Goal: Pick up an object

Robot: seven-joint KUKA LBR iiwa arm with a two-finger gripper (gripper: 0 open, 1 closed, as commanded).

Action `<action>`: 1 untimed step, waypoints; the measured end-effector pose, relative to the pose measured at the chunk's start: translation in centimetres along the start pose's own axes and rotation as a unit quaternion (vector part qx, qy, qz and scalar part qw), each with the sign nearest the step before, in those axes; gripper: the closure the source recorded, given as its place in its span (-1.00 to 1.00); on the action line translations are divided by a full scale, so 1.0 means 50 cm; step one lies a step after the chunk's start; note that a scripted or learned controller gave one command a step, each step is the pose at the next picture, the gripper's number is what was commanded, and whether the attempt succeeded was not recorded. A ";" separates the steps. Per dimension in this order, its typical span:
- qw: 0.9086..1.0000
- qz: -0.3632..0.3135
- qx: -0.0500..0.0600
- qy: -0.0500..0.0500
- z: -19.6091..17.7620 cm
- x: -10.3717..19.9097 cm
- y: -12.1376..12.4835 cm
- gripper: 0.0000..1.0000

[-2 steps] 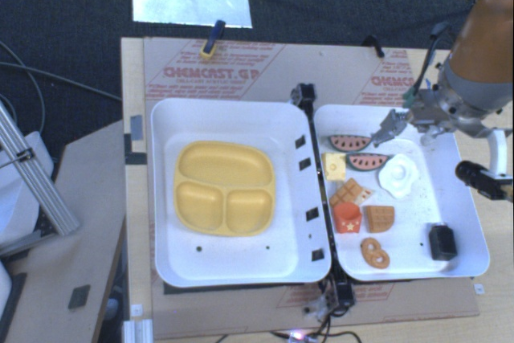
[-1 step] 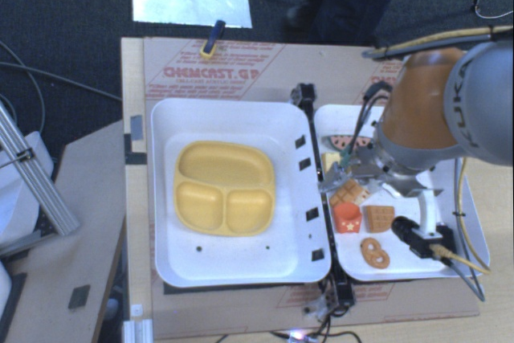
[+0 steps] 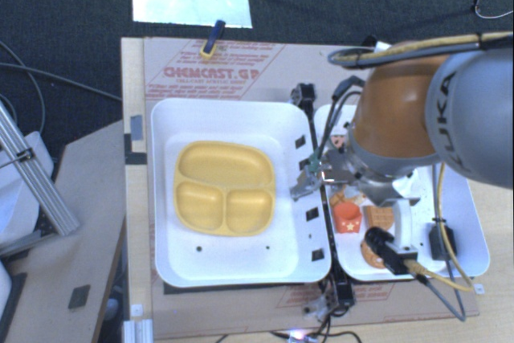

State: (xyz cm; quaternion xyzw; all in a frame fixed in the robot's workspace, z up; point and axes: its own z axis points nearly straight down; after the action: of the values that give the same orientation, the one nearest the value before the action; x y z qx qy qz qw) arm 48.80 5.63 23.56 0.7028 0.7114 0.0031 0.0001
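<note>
Seen from above, a worktop (image 3: pixel 96 173) carries two shallow white bins side by side. The left bin (image 3: pixel 161 197) holds a yellow divided plate (image 3: pixel 223 187) with three compartments, lying flat near its middle and well apart from the arm. The right bin (image 3: pixel 470 241) holds the small things on offer for picking: an orange-red toy (image 3: pixel 347 217), a tan waffle-like piece (image 3: pixel 379 216) just beside it, and a brown rounded piece (image 3: pixel 371 255) nearer the front edge. The grey arm with its orange band (image 3: pixel 393 112) reaches in from the right and hangs over this bin, probably because the pickable items cluster there. Its tool (image 3: pixel 385 209) sits low among them, but the arm's bulk hides the tip, so whether it is apart, together, or clamped on anything cannot be told.
</note>
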 end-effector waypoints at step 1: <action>1.000 0.004 0.000 -0.001 -0.016 -0.010 0.004 1.00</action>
State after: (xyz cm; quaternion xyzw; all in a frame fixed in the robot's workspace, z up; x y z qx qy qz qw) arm 48.99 5.11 24.37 0.7057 0.7085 0.0021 0.0009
